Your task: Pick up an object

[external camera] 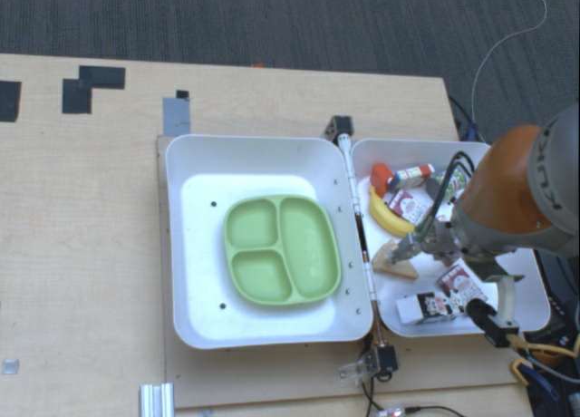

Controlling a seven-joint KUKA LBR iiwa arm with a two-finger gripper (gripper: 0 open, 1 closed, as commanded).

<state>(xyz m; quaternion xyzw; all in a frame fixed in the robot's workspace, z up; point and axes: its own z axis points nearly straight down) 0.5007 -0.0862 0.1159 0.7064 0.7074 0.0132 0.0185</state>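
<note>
The tool (pixel 419 245) reaches down into the right bin (pixel 535 311) from the grey arm (pixel 553 198) with its orange band (pixel 507 189), which comes in from the right and covers much of that bin. Its tip sits low over the bin floor, right at a tan wedge-shaped piece (pixel 394 261) lying near the bin's left wall. Whether the tool is open or closed cannot be told from this angle, nor whether it has hold of anything, since the wrist hides the tips.

Just above the wedge lies a yellow banana (pixel 388 214), curved along the left side of the bin. Beside it are a small red piece (pixel 381 175) and a little bottle with a red cap and white label (pixel 413 173), both near the bin's top edge. A red-and-white packet (pixel 405 203) lies between the banana and the arm. Below the arm are another red-and-white packet (pixel 459 281) and a flat box with black and white print (pixel 426 306), near the bin's lower edge.

The left bin (pixel 181 225) touches the right one along a shared edge. It holds a light green divided plate (pixel 281 250) with three sections, lying flat at the middle.

Both bins rest on a pale wooden worktop (pixel 82 252). Black marks (pixel 91 87) show at its upper left.
</note>
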